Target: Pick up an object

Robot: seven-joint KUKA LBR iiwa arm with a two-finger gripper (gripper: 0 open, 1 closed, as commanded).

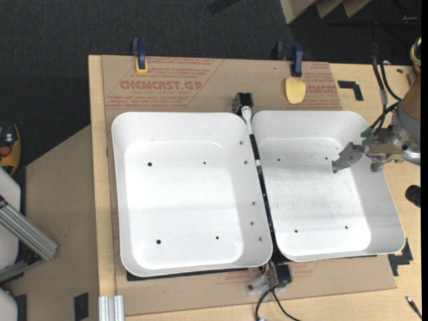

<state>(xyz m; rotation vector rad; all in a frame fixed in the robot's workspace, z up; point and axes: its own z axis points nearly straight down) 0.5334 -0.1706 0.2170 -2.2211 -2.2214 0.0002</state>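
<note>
Over the right-hand shallow white plastic bin (374,243), near its far right side, hangs the grey metal two-finger gripper (348,158), reaching in from the right edge of the camera view on the grey arm (408,129). Whether it is released or clenched cannot be told at this slant, and nothing can be seen grasped in it. The only loose object in sight is a small pale-yellow rounded piece (295,90), lying on the brown cardboard sheet (200,82) just beyond the far rim of the right bin, below a blue clamp (296,57). It sits well apart from the gripper, farther back and to the left. The left-hand shallow white plastic bin (127,199) lies beside the right one, the two touching along a dark central strip (257,172).
</note>
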